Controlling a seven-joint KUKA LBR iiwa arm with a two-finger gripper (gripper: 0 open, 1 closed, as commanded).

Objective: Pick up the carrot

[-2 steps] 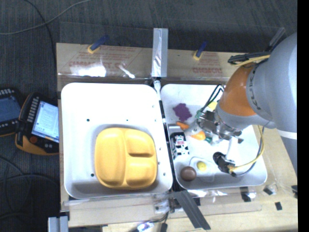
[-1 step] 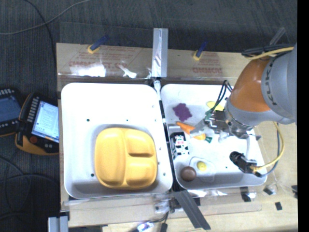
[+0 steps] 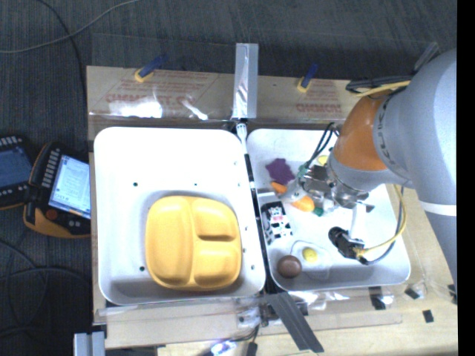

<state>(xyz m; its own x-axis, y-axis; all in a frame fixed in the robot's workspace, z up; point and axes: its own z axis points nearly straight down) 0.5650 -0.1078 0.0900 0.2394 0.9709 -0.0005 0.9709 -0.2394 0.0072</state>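
Grey arm (image 3: 415, 124) bends over right bin (image 3: 386, 273), end effector (image 3: 315, 191) (grip unclear) apparently touching carrot (image 3: 303, 205).

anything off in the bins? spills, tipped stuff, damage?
Nothing stands out. The yellow tray lies flat in the left bin. In the right bin, the small items, among them the carrot beside the gripper, lie loose on the floor. No spill or damage shows.

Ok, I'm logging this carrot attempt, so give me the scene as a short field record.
left bin: holds yellow divided tray
right bin: carrot, purple piece, brown ball, black-and-white item
gripper: down over right bin, right beside carrot
grasp: cannot tell
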